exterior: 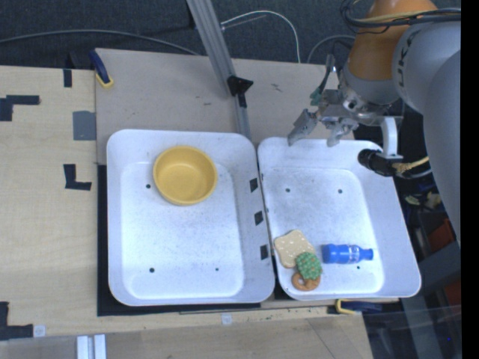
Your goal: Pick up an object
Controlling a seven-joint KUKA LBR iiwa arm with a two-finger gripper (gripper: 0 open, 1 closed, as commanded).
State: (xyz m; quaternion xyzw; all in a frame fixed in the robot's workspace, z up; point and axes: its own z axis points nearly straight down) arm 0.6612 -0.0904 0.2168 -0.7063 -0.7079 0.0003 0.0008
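Bkgd: dark grey carpet-like floor point(112, 6) across top of frame w/ thin cables. Light wood bench top point(45, 200) at left, black tape marks on it. Slanted grey metal pole point(212, 32) top centre. Lighting even.

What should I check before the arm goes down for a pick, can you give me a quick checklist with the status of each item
1. Gripper carries nothing: ok, fingers spread with nothing between them.
2. Gripper is above a target: not ok, it hangs over the far rim of the right bin, away from the objects.
3. Targets in sight: ok, blue bottle, tan toast piece and green toy sit at the right bin's near edge.
4. Targets separated: not ok, the green toy overlaps the toast piece; the bottle lies apart.
5. Yellow bowl out of the way: ok, it sits in the left bin.
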